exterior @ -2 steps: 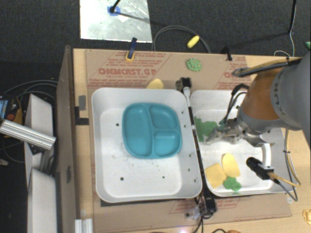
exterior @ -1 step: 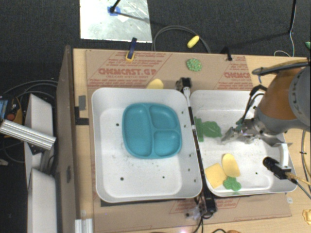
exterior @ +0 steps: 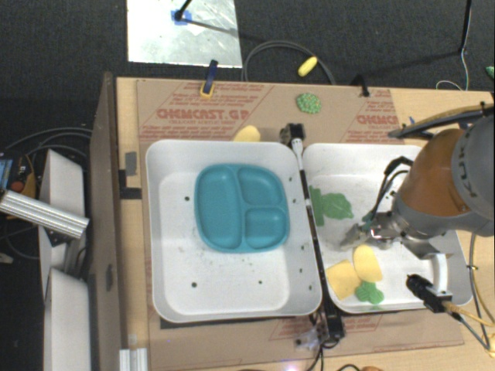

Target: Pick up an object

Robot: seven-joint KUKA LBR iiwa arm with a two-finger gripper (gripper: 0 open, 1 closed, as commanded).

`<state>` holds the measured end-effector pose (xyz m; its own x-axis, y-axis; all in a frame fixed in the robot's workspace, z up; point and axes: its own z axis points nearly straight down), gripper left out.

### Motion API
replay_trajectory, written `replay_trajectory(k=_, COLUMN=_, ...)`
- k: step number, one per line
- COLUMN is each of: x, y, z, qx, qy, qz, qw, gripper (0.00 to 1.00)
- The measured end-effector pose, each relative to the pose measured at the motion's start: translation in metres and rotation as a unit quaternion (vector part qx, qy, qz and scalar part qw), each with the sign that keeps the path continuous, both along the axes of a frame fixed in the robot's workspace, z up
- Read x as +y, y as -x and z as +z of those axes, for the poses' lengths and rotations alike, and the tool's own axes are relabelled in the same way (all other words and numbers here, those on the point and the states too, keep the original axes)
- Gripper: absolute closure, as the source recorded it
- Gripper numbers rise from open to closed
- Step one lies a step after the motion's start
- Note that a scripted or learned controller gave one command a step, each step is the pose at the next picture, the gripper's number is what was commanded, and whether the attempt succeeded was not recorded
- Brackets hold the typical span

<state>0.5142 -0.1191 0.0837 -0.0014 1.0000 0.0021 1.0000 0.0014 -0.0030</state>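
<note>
Gripper (exterior: 363, 236) hovers in right bin (exterior: 348, 161); can't tell its state. Yellow lemon-shaped toy (exterior: 367, 263) sits just at its 6 o'clock. Likely light, smooth, slippery plastic; pinch across the narrow middle.

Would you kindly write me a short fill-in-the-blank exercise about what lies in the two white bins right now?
1. The blue divided plate lies in the ____ bin of the camera view.
2. The plate has ____ compartments.
3. The claw hangs over the right bin, just above a ____ object.
4. The leafy piece in the right bin near the divider is ____.

Missing words: left; three; yellow; green
</note>
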Motion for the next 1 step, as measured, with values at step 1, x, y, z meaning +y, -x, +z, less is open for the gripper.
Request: replay_trajectory(k=1, x=-0.0346, y=-0.0772, z=0.0020, qx=-0.006, qy=0.0029, qz=0.002, qw=1.0000, gripper=0.00)
